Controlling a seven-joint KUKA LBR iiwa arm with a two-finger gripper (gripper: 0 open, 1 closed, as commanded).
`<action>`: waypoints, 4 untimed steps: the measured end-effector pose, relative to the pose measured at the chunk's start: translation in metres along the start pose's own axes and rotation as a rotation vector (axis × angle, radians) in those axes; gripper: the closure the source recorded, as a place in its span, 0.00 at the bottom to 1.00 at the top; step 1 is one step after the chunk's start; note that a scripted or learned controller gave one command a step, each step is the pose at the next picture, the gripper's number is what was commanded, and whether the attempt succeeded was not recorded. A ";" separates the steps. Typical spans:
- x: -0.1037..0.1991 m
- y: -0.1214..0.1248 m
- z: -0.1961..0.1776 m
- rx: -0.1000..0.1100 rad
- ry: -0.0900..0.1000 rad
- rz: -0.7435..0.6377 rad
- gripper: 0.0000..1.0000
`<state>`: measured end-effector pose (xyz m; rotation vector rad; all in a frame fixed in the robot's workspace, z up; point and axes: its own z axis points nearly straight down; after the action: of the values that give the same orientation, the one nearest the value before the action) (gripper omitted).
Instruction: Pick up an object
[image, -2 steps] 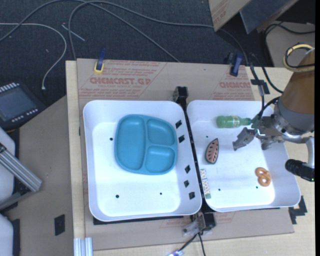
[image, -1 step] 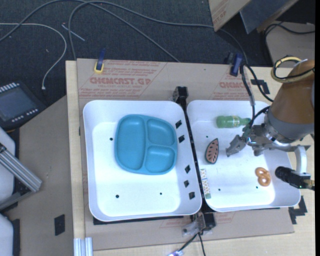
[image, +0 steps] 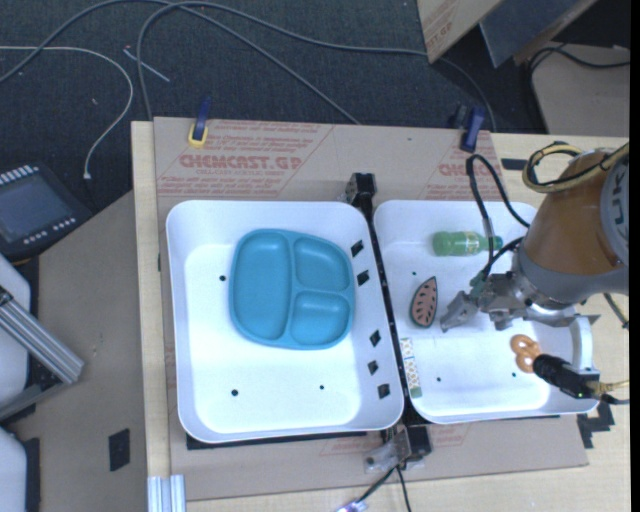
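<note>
The desk carries two white bins side by side. The left bin holds a blue divided plate, the biggest thing in view, near the bin's centre toward twelve o'clock. The right bin holds the smaller items. The arm reaches in from three o'clock and hangs low over this bin.

The pincer sits near the right bin's middle, its fingers spread and nothing between them.

Nearest to it is a brown leaf-shaped piece, just beside the fingertips at nine o'clock. Its long axis runs roughly twelve to six, slightly tilted, with the narrow tip toward twelve. A green bottle lies on its side toward twelve o'clock from the pincer, long axis running nine to three; I judge its cap end points to three. A small orange pretzel-like object lies at about four o'clock from the pincer, close under the arm.

My judgement is that the leaf-shaped piece is the likeliest target. To take it well, the pincer should shift toward nine o'clock until centred over it, turn so the fingers close across its short width, and descend fully to the bin floor, as the piece looks flat and could slip out.
</note>
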<state>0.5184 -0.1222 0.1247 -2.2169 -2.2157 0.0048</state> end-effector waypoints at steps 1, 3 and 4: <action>0.000 0.002 -0.014 -0.008 -0.001 0.000 1.00; 0.010 0.009 -0.107 -0.013 -0.004 -0.002 1.00; 0.068 0.010 -0.113 -0.010 0.000 -0.007 1.00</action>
<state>0.5291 -0.0544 0.2377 -2.2136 -2.2289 -0.0053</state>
